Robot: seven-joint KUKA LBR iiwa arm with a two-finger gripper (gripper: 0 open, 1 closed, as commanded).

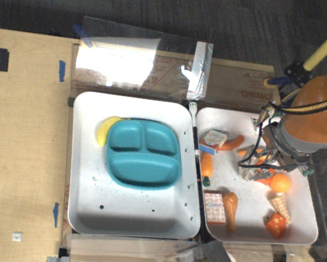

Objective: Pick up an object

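My gripper (258, 163) hangs low over the right bin (304, 231), toward its two o'clock corner, under my orange band and a tangle of wires. The wiring and the wrist cover my fingers, so I cannot tell whether they are apart or closed, and nothing visibly sits between them.

Starting at the near edge of that bin: at five o'clock lies a red-orange toy (276, 225), with an ice-cream cone (280, 205) just above it. At seven o'clock a small pink box (214, 207) sits touching a brown drumstick-shaped piece (230, 209). Further up, an orange ball (280, 183) rests just at four o'clock from my gripper. By the left wall a carrot (206, 166) lies lengthwise. Toward eleven o'clock a small grey packet (215, 138) lies beside an orange sausage-like piece (232, 143).

The left bin (80, 194) bears a teal divided plate (144, 153) near its centre, with a yellow item (105, 129) poking out from under the plate's ten o'clock edge.
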